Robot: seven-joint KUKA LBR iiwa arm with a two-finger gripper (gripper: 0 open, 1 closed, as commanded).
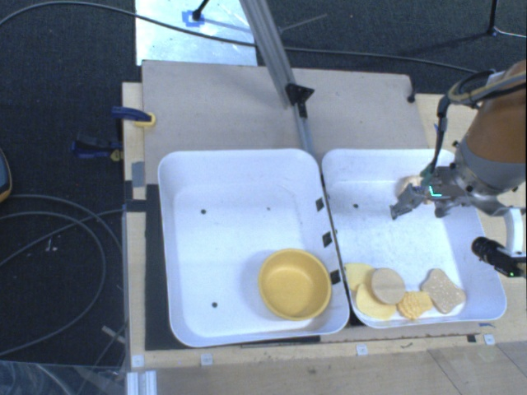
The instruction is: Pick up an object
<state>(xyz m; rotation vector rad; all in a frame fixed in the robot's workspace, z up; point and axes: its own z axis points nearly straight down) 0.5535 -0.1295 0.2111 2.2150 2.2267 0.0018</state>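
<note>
My gripper (409,202) hangs low over the far middle of the right bin (370,179), reaching in from the right. A small tan piece (408,186) shows right at the gripper's far side; whether it is held or just lies beside it cannot be seen. Along the near wall of the right bin lie a yellow flat piece (365,296), a round tan disc (387,285), a yellow waffle-like piece (414,304) and a bread-slice piece (444,291), all well in front of the gripper. A yellow bowl (295,283) sits upright in the left bin (206,171).
A slanted metal pole (272,48) runs down to the seam between the bins at the far side. Black clips (327,239) line the shared wall. Cables and a blue-yellow clamp (132,117) lie off the bench at left.
</note>
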